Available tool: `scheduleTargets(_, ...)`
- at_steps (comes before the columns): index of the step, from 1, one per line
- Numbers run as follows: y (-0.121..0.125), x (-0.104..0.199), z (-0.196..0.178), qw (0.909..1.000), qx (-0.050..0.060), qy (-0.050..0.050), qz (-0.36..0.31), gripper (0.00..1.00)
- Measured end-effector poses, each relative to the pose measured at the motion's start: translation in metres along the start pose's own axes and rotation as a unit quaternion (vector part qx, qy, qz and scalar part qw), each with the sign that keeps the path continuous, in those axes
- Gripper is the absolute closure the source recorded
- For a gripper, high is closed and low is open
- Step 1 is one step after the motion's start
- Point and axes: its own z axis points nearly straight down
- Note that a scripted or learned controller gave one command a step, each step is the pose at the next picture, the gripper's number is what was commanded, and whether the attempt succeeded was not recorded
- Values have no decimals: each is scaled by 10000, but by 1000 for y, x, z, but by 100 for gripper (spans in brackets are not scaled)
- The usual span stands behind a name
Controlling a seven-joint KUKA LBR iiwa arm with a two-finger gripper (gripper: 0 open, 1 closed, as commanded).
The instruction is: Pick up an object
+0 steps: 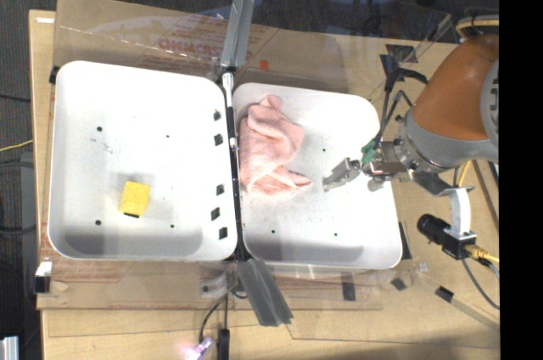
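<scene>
A crumpled pink cloth (267,150) lies in the right bin (339,248), against its left wall. A small yellow block (135,198) rests in the left bin (127,91), toward its front left. My gripper (341,174) reaches in from the right and hovers over the middle of the right bin, just right of the cloth's lower edge. Nothing shows between its fingers, and it is apart from the cloth.
A grey metal divider bar (233,36) runs between the two bins. The bench's cardboard surface (127,299) surrounds them. The arm's orange and grey body (458,104) overhangs the right bin's right rim.
</scene>
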Motion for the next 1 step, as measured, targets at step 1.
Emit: scheduleTargets(1,8,5,-5,9998,-9,-12,209,0)
